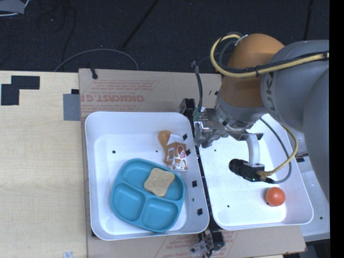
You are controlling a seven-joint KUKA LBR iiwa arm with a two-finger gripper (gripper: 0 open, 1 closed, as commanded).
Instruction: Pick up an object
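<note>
The left bin (99, 144) holds a blue divided plate (137, 203) with a tan slice of toast (159, 181) lying on it. Just behind the plate lie a small printed carton (176, 156) and a brown drumstick-shaped piece (164, 138). An orange-red ball (275, 196) rests in the right bin (236, 208), near its front right corner. My gripper (203, 130) hangs low over the divider between the two bins, at the right bin's back left corner, just right of the carton. The wrist hides its tips.
The grey arm and its orange band (252, 71) cover the back of the right bin. A black fitting on a cable (244, 169) hangs over the right bin's middle. Cardboard (134, 93) lies under the bins, and a wooden bench (37, 171) spreads to the left.
</note>
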